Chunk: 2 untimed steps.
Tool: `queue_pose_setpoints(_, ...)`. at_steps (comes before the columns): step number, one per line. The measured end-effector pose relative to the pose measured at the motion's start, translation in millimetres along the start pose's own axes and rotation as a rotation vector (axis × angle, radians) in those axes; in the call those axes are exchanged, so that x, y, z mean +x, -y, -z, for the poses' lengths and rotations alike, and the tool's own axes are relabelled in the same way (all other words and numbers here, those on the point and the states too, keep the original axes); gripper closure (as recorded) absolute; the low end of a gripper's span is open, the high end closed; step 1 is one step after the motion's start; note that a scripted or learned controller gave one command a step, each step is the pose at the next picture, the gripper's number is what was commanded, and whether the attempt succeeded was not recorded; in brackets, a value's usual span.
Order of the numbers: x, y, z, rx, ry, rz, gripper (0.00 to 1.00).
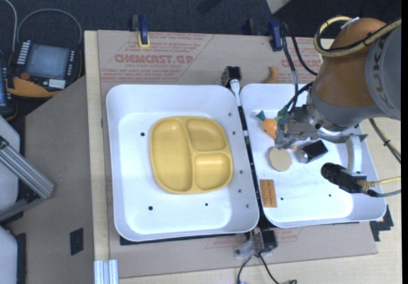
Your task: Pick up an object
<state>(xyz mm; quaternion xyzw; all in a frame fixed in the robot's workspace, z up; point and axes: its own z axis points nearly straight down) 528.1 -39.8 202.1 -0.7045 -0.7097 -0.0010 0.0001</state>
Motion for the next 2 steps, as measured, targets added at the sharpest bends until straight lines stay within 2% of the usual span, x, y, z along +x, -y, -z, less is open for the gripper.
queue_pose_setpoints(2,103,-37,-10,0.000,0.000,-0.001,1.00)
